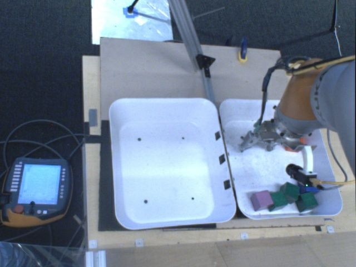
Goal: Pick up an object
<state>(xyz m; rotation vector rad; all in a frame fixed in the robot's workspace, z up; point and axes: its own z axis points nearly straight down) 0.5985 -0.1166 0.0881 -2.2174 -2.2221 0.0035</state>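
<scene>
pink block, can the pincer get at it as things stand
Probably yes: the pink block lies uncovered, with nothing between it and the pincer, though a green block sits against one side.

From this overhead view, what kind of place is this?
Likely a robotics lab pick cell: robot arm at two white bins, teach pendant on the carpet beside the bench.

Arm [334, 93]: cut off by the right edge of the frame; it covers the upper right corner of the right bin [250, 168]. Tool [247, 142], centre right: blurred, its outline unclear. Green blocks [290, 192], lower right: overlapping, number uncertain. Slanted pole [186, 26]: cut off by the top edge. Small blue item [243, 50] on the bench [150, 71], upper centre: too small to identify.
</scene>
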